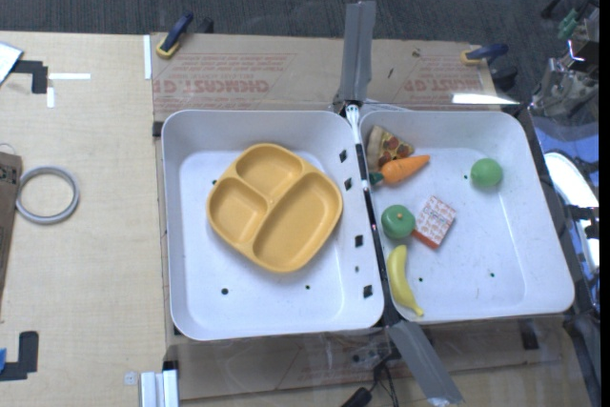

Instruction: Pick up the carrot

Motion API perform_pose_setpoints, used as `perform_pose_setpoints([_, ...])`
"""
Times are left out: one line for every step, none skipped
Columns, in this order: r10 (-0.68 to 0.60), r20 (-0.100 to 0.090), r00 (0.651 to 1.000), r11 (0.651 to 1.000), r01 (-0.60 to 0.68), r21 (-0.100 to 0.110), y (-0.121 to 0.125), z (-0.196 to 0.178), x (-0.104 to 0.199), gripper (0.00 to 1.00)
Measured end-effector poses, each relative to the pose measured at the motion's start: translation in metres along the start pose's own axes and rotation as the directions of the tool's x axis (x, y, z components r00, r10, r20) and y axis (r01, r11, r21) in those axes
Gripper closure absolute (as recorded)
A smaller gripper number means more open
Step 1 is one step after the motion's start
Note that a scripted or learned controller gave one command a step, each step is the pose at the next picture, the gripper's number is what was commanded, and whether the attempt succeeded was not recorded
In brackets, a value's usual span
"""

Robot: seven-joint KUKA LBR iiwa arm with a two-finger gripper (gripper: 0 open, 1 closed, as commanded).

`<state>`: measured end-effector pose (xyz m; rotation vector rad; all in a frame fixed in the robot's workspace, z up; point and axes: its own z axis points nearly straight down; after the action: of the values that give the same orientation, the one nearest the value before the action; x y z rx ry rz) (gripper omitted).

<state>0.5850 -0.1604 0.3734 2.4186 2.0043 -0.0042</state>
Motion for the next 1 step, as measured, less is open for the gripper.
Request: perform_pose_setpoints([-0.003, 0.003, 1.000, 1.000, 0.003, 0.002, 0.0008, -0.0078, 0.0002, 1.00])
